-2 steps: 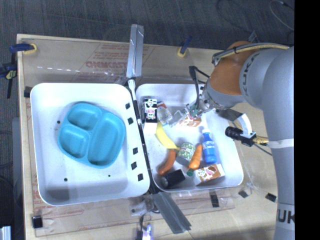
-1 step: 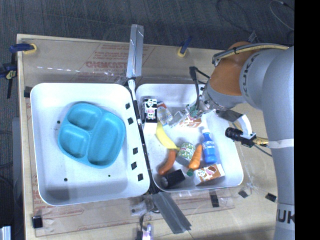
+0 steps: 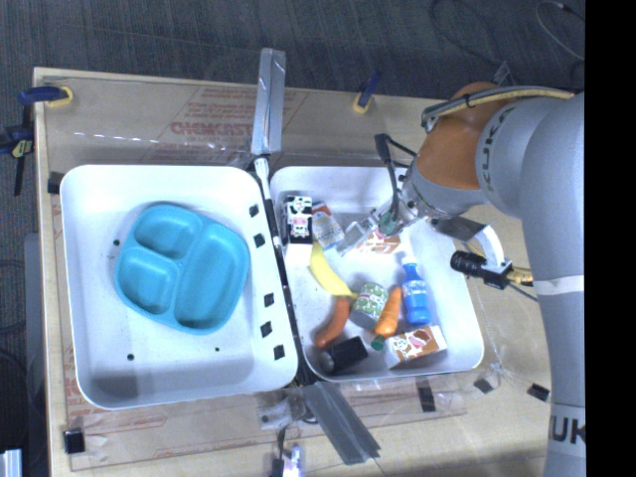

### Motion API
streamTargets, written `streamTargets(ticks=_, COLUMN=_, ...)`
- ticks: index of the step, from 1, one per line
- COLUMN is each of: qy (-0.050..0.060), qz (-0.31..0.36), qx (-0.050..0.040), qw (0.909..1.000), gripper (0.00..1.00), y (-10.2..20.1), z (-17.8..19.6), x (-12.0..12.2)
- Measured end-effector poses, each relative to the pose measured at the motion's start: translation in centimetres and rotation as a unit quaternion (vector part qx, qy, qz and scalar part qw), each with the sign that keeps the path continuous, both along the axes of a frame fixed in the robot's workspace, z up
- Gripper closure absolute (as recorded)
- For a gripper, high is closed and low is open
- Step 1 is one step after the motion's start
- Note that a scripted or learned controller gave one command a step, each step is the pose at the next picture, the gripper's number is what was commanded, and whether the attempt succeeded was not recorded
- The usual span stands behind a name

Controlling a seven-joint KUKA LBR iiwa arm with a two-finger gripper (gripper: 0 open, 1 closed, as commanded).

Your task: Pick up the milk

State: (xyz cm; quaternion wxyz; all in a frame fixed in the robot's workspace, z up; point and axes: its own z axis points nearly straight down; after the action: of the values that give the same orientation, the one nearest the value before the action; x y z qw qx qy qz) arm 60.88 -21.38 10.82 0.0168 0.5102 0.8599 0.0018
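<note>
The desk [image 3: 149, 107] carries two shallow white bins side by side. The left bin [image 3: 89, 266] holds a blue divided plate [image 3: 182, 265] lying flat near its middle.

The right bin [image 3: 462, 341] holds a jumble of small things. At its upper left corner, just beside the wall between the bins, stands the milk [image 3: 297, 217], a small carton with black cow patches on white. A clear plastic bottle [image 3: 328, 229] lies just to its right. Below them a banana [image 3: 329, 271] slants down toward the middle, and beneath that lie a sausage [image 3: 333, 321], a small black block [image 3: 347, 352], a green can [image 3: 370, 300], a carrot [image 3: 389, 310], a blue bottle with a white cap [image 3: 413, 292] and a brown-and-white carton [image 3: 415, 344] by the near wall.

The claw [image 3: 383, 225] reaches down into the upper middle of the right bin, over a small packet [image 3: 377, 240], well to the right of the milk and not touching it. Whether the claw is spread or pressed together cannot be told from this angle.
</note>
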Motion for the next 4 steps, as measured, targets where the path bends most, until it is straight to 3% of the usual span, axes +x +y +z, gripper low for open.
streamTargets(ticks=3, qy=0.0, qz=0.0, qx=0.0001, qw=1.0, gripper=0.0, y=0.0, z=0.0, x=0.0)
streamTargets(ticks=4, qy=-0.001, qz=0.04, qx=-0.0021, qw=0.9992, gripper=0.0, y=0.0, z=0.0, x=1.0)
